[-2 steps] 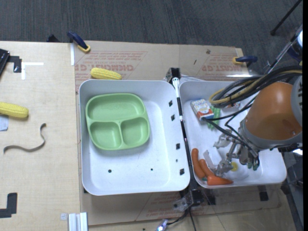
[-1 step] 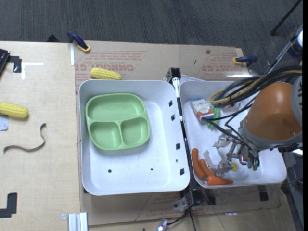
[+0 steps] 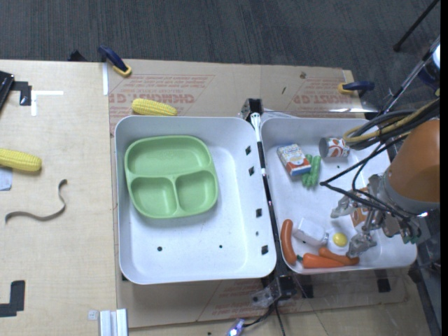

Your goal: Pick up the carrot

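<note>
Carrot (image 3: 323,260) lying flat along near wall of right bin (image 3: 280,135), beside red sausage (image 3: 287,238), probably light, stiff, smooth, best gripped across middle; claw (image 3: 364,240) above it, opening impossible to tell.

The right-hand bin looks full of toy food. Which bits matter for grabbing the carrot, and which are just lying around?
Part of the job:
- carrot, at the right bin's front edge
- gripper, just above it

Just lying about:
- hot dog
- fried egg
- small carton
- green beans
- can
- green divided plate
- two corn cobs
</note>
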